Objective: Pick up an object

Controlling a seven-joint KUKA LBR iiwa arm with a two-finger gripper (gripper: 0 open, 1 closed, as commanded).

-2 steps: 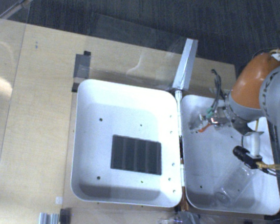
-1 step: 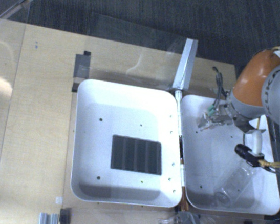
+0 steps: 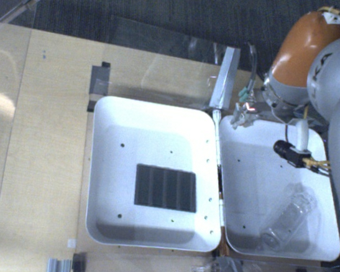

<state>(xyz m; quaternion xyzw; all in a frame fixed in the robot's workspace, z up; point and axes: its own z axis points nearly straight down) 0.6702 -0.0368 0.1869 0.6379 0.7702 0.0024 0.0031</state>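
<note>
In the right bin [image 3: 258, 176] you see 1 clear plastic object [image 3: 289, 217] lying near its lower right corner. The gripper [image 3: 244, 113] hovers above the bin's upper left corner, well apart from it; its opening you cannot tell.

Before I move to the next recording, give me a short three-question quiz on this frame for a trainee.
1. True or false: the dark ribbed rectangular object lies in the bin nearest the arm.
2. Which bin holds the clear plastic bottle? A) left bin B) right bin C) neither
3. Fill in: the arm sits over the right bin's ____ (near or far) end.

Key
1. False: it lies flat in the left bin, away from the arm.
2. B: the bottle lies on its side in the right bin's near half.
3. Far: the arm is at the top of the camera view, apart from the bottle.
</note>
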